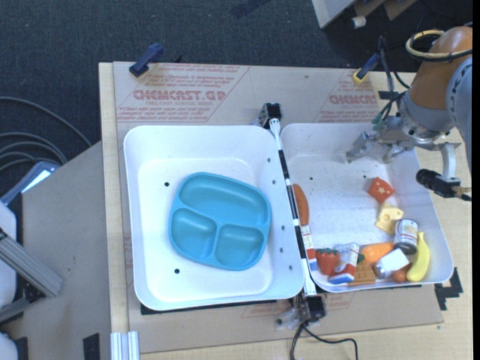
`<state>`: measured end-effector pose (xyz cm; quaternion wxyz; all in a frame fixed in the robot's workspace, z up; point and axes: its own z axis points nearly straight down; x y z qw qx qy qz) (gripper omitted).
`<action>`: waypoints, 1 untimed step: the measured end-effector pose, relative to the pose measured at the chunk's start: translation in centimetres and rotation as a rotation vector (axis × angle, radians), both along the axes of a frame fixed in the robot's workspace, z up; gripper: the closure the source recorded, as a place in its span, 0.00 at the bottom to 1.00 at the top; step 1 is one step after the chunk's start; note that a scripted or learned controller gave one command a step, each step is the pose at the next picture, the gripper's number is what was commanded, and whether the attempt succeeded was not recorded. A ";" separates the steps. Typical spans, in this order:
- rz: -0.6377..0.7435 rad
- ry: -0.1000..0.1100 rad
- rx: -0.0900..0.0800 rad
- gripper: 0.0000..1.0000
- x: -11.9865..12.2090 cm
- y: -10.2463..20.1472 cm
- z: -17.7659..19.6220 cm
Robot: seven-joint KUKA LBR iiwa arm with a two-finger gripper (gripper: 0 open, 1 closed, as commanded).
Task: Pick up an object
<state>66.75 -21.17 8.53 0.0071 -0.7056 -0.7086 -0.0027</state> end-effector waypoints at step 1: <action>0.000 -0.002 -0.003 0.00 -8.7 -0.7 -0.1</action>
